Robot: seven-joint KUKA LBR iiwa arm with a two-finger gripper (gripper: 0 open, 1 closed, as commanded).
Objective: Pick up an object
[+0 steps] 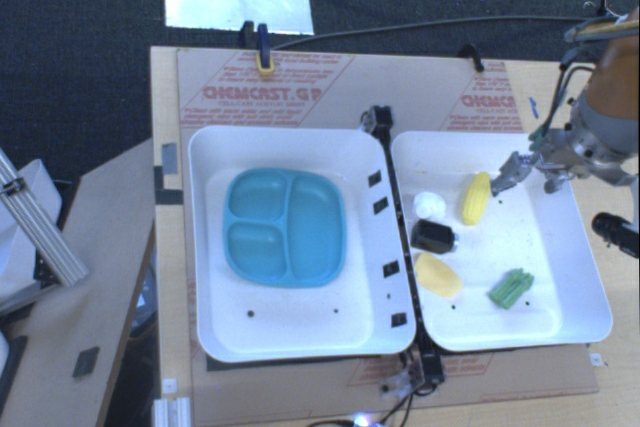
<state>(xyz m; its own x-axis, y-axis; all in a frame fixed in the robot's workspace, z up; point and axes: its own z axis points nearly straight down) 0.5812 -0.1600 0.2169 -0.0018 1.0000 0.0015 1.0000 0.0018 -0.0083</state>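
The wooden bench (170, 245) bears a printed protective sheet (300, 85). Two white bins, left (210, 245) and right (585, 265), sit touching side by side on it.

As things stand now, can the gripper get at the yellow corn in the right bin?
Probably yes. The gripper hovers just right of the yellow corn, with nothing lying between them.

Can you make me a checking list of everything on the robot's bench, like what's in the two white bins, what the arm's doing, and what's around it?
Surface: right bin and left bin, side by side on a board.
Job's things: in the right bin, yellow corn, white ball, black block, yellow lemon, green piece.
Clutter: blue divided plate in the left bin.
Grippers: end effector above the right bin beside the corn, holding nothing.
Cables: black cable behind the board.
Surroundings: dark carpet.
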